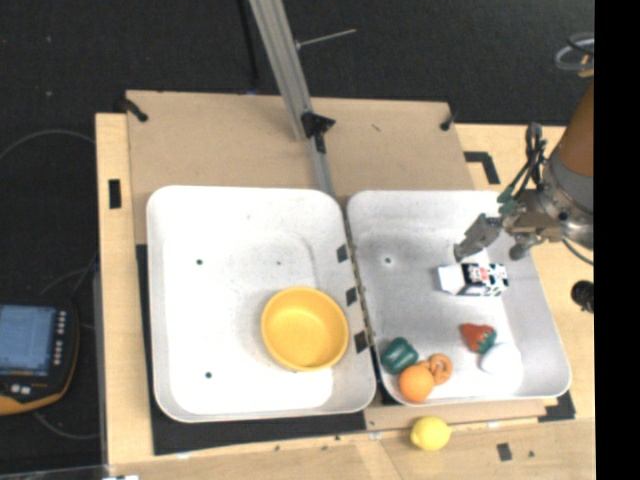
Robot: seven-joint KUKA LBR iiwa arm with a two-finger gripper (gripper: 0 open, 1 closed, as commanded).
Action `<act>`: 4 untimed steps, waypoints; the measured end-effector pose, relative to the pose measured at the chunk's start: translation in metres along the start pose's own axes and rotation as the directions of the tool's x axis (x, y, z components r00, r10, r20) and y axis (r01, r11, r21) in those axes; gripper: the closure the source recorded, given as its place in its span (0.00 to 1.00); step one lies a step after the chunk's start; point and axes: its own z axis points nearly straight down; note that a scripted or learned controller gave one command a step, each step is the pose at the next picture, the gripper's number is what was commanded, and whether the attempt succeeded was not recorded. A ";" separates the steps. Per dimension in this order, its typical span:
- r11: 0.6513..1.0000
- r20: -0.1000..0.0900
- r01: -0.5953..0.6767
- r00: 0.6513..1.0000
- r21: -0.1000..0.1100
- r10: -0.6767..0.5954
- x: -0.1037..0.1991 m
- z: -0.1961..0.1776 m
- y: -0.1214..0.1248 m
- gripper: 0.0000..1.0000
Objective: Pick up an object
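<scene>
Matt white plastic bins (240, 218), glossy yellow bowl (304, 328), bare wood bench (390, 133)

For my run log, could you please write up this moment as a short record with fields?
left bin: holds a yellow bowl near its front right
right bin: holds a white carton, a red item, a green item, two orange fruits
outside bins: yellow lemon on the bench, in front of the right bin
gripper: over the right bin, just above the white carton
grasp: nothing seen between the fingers
</scene>
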 end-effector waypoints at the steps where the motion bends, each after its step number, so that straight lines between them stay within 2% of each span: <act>1: 1.000 0.000 -0.001 1.000 -0.001 0.001 0.000 0.000 0.000 0.00; 2: 1.000 0.003 -0.006 1.000 0.006 0.006 0.001 0.059 0.007 0.00; 4: 1.000 0.003 -0.007 1.000 0.006 0.007 0.009 0.149 0.003 0.00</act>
